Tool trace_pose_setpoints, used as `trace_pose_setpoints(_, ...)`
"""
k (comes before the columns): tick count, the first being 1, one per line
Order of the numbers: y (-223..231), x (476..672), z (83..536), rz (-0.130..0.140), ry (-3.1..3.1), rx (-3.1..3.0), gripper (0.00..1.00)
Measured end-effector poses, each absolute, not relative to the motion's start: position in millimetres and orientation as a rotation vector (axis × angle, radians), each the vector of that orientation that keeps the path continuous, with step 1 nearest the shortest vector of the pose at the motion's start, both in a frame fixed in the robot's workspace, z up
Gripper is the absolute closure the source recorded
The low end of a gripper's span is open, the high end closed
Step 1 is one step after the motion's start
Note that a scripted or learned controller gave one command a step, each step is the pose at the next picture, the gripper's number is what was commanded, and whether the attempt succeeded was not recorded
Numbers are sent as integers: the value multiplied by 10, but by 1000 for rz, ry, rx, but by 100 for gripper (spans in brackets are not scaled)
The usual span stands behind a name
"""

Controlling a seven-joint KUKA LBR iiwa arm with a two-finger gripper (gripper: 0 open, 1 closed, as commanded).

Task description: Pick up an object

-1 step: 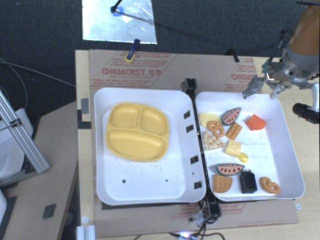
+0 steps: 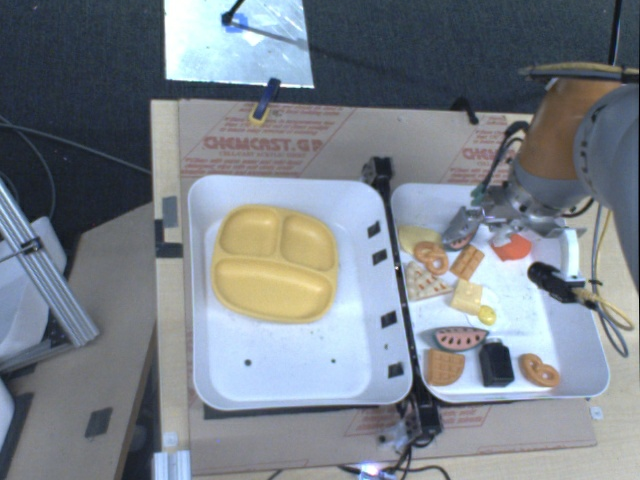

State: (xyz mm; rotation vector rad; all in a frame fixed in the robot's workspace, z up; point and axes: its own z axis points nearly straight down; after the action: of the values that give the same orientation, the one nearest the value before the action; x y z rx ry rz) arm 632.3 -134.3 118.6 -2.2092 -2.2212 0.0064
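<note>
Fingers (image 2: 462,230) blurred, spread undeterminable; nothing seen between them. Gripper (image 2: 470,224): wrist cut off at right. Pretzel (image 2: 433,257) just below fingertips; orange piece (image 2: 512,248) beside, partly hidden.

Two bins stand side by side on the worktop (image 2: 300,133). The left bin (image 2: 290,368) holds a divided plate (image 2: 275,263) near its far edge. The right bin (image 2: 585,368) holds many small food pieces, a pretzel (image 2: 540,371) at its near right corner.
</note>
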Motion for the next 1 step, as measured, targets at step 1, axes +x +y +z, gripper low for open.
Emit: trace_pose_setpoints(1, -935, 6204, 874, -6, -2235, -2220, 0)
